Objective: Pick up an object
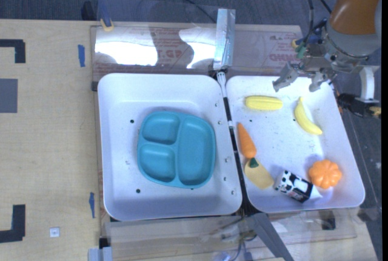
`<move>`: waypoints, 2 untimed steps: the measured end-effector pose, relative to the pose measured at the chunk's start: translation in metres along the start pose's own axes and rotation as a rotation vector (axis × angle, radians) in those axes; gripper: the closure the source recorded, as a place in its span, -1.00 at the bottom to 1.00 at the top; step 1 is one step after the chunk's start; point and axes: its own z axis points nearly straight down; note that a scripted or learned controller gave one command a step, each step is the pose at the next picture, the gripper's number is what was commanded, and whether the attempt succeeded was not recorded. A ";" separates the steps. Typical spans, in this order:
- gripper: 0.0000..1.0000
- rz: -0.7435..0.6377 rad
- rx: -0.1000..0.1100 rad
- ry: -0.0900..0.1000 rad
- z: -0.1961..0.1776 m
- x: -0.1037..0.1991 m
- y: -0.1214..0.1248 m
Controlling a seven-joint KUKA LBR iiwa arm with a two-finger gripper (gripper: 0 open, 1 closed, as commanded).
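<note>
The right bin (348, 150) holds several toy foods: a yellow corn cob (263, 103) at the back, a banana (307, 116) to its right, an orange carrot (246, 141) by the left wall, a yellow pear (259, 175), a black-and-white cow figure (294, 186) and an orange pumpkin (325, 173) near the front. My gripper (299, 81) hangs above the bin's far edge, behind the corn and banana, open with its two fingers spread and nothing between them.
The left bin (115, 150) carries a blue divided plate (177, 148). A clear panel and a metal post (224, 38) stand behind the bins. Yellow and black cables loop over the arm at the upper right.
</note>
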 end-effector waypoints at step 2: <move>-1.00 -0.211 -0.007 -0.003 0.073 -0.063 0.019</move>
